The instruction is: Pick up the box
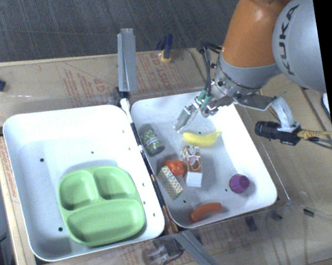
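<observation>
A small red-and-white carton box (192, 163) lies in the middle of the right bin (251, 146), just below a yellow banana (202, 137). A second, striped little box (170, 182) lies to its left near the bin's left wall. My gripper (193, 113) hangs over the upper part of the right bin, above the banana and apart from both boxes. Its fingers are spread open with nothing between them.
The right bin also holds a dark green can (150, 140), a red item (175, 167) between the boxes, a purple cup (239, 183) and an orange-red sausage shape (206, 211). A green divided tray (100, 204) lies in the left bin (29, 138).
</observation>
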Tool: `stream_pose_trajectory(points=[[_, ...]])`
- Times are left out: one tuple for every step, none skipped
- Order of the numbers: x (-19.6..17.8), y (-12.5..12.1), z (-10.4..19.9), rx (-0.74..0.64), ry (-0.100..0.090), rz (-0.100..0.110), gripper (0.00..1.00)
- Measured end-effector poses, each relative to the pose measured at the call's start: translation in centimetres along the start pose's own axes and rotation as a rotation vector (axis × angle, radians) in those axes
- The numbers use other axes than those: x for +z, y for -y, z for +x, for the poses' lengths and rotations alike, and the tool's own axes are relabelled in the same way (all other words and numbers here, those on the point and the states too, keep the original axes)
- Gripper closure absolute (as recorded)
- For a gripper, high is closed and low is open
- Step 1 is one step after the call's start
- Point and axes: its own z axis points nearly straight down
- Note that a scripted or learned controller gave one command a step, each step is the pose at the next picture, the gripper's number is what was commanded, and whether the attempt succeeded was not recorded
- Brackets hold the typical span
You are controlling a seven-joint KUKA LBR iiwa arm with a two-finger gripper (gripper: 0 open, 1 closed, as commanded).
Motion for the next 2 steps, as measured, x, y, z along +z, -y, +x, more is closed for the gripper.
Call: stream_pose_trajectory(points=[[13.3,2.5,1.2,0.157,-0.002,0.005,0.00],[7.0,10.6,-1.5,0.291,0.000,0.002,0.00]])
